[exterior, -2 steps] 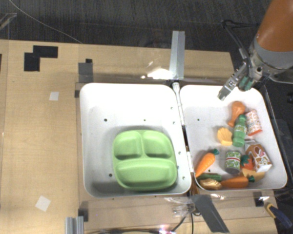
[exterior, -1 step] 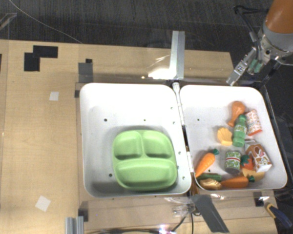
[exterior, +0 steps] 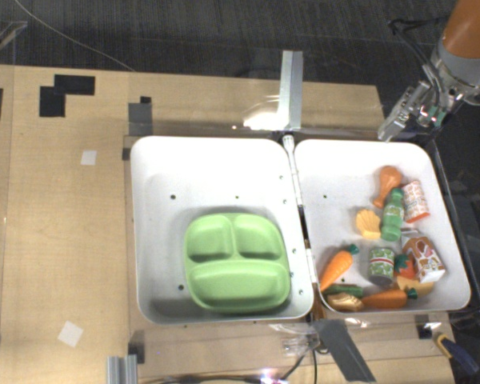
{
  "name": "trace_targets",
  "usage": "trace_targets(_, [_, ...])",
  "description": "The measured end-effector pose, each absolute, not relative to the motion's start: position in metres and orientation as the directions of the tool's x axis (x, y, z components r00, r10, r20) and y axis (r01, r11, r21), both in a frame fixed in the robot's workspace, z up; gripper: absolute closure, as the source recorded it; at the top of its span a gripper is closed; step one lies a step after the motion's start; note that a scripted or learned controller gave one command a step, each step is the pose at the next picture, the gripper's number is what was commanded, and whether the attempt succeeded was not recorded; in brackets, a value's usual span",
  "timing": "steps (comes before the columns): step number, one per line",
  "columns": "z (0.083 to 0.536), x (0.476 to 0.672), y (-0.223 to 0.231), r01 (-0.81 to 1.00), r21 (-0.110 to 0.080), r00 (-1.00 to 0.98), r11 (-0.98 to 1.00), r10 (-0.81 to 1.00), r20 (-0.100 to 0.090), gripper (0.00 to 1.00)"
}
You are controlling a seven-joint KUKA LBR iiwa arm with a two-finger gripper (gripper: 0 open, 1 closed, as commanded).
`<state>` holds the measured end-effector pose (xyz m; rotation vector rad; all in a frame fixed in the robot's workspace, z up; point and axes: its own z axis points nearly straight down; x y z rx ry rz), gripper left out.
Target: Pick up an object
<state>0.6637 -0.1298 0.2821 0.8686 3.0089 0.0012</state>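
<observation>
We see one wooden bench (exterior: 64,238) carrying two shallow white bins side by side, and one grey arm (exterior: 474,18) with an orange band entering at the upper right. The left bin (exterior: 156,174), the one farther from the gripper, holds a single green divided tray (exterior: 237,262) with three compartments, set toward the edge away from the tool; bare white floor lies open around it on the side facing the gripper and along the far-left wall. The right bin (exterior: 328,170) sits just below the gripper (exterior: 408,112), which hangs beyond that bin's upper right corner, outside its rim and over the bench. We cannot tell whether it is released or clenched, and we see nothing in it. The right bin's toys crowd the half farthest from the tool's side of the rim: we count two carrots, one carrot (exterior: 337,267) leaning near the divider and one lying flat (exterior: 384,298) along the bottom wall; one green bottle (exterior: 393,213); one red-and-white can (exterior: 415,201); one drumstick-shaped piece (exterior: 388,181), nearest the gripper; one yellow shell-like piece (exterior: 369,223); one small tin (exterior: 382,263); one red-and-white carton (exterior: 425,260); and one dark piece (exterior: 343,300) in the bottom corner. Several touch one another. The strip of this bin closest to the gripper and its divider-side upper corner stay open white floor.
</observation>
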Motion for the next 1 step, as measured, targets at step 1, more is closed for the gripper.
trace_targets(1, [0.287,0.6623,-0.1543,0.601,0.005,-0.799,0.799,0.601,-0.012,1.0])
